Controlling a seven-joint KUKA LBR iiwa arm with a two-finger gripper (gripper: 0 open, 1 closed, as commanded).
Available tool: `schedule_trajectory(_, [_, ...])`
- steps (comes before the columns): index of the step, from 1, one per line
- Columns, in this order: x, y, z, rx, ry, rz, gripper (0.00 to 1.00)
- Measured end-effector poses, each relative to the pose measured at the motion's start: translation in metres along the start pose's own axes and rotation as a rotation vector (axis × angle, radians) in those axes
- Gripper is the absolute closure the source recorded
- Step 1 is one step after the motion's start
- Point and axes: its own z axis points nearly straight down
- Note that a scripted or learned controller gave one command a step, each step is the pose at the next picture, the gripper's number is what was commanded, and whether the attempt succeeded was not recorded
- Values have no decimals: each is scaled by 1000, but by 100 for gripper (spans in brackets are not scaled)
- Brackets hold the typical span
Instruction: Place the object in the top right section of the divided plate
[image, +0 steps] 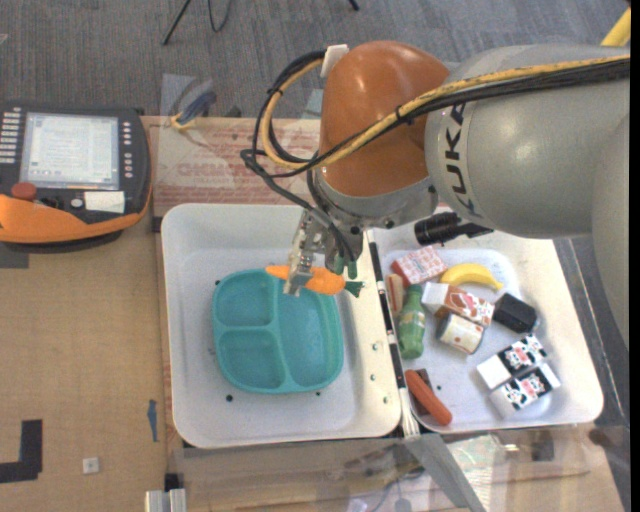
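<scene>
A teal divided plate (262, 345) lies in the left white bin (190, 330). Just over the plate's top right rim hangs an orange toy carrot (326, 283), lying crosswise with its green top pointing right. My gripper (315, 268) reaches down from the orange wrist and is shut on the carrot, one finger (298, 262) to each side of its middle. The carrot's left tip sticks out past the left finger.
The right bin (580, 330) holds several toy foods: a banana (470, 273), a green bottle (412, 328), a red sausage (431, 397), small cartons (520, 375) and a black box (515, 313). A teach pendant (70, 172) rests on the bench at far left.
</scene>
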Motion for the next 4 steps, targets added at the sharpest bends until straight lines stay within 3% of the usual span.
schedule_trajectory(1, [-26,-8,20,-3,-5,-302,100])
schedule_trajectory(2, [-34,21,21,-4,-8,-728,100])
schedule_trajectory(3, [17,49,12,-2,-2,-654,100])
schedule_trajectory(4, [57,-58,50,-1,-1,-576,100])
